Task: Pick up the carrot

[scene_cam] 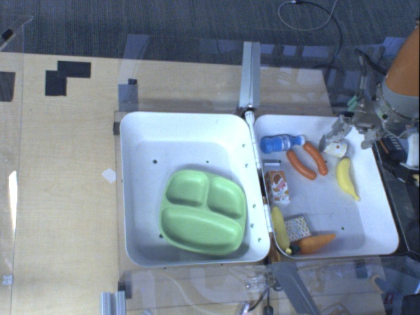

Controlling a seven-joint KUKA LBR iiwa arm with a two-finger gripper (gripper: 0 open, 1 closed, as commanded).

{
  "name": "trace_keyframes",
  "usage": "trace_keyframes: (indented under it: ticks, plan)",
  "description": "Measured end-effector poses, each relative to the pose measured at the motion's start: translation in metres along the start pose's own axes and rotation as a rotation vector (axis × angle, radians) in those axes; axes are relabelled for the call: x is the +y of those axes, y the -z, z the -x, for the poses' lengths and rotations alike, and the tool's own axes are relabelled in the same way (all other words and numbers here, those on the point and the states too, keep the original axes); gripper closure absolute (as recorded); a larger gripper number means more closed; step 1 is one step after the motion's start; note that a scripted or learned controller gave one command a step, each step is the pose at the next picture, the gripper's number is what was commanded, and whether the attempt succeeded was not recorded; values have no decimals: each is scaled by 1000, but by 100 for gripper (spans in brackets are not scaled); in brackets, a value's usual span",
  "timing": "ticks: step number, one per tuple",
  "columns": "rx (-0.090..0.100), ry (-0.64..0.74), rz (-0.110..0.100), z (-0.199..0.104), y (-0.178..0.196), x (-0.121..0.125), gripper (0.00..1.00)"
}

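The carrot (317, 242) is orange with a dark stub at its left end. It lies flat near the front edge of the right bin (387, 231). My gripper (345, 136) hangs over the far right corner of that bin, well behind the carrot. It stands open, with a small whitish object (336, 149) just below it in the bin. Nothing is held between the fingers.
The right bin also holds a blue bottle (281, 143), two orange sausages (307, 162), a banana (346, 178), a small packet (279, 187), a yellow corn cob (279, 225) and a patterned square (297, 228) beside the carrot. A green divided plate (203, 210) lies in the left bin (141, 176).
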State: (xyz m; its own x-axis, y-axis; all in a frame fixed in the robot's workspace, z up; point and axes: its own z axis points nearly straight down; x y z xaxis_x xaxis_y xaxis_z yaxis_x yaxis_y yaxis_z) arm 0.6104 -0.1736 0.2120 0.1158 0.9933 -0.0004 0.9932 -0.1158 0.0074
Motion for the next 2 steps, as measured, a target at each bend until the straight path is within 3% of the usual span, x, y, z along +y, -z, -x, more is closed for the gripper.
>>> trace_keyframes:
  ticks: [1, 2]
  plan:
    - [2, -144, 4, -51, -123, -51, 0]
    - [-3, -175, -20, -36, -126, 47, 0]
